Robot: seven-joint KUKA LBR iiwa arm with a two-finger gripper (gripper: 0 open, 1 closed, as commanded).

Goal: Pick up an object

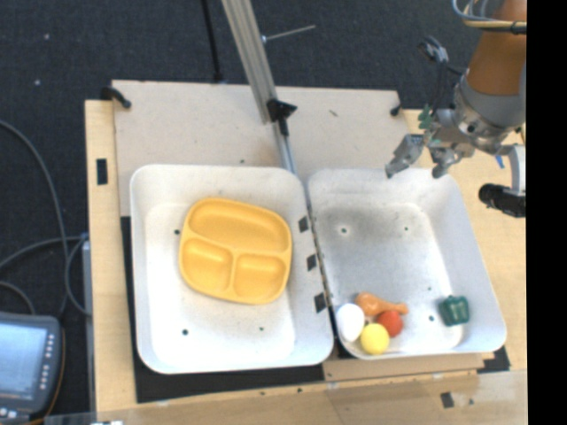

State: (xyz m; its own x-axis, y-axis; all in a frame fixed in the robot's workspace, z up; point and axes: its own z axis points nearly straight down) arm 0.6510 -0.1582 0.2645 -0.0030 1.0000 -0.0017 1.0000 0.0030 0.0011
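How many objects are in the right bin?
5, all near the front edge: white egg, yellow ball, red piece, orange piece, green piece apart; more may hide underneath.

Arm: grey, orange band above wrist, entering near the bench's far right corner. Gripper: pointing down, two fingers spread apart, nothing between them.
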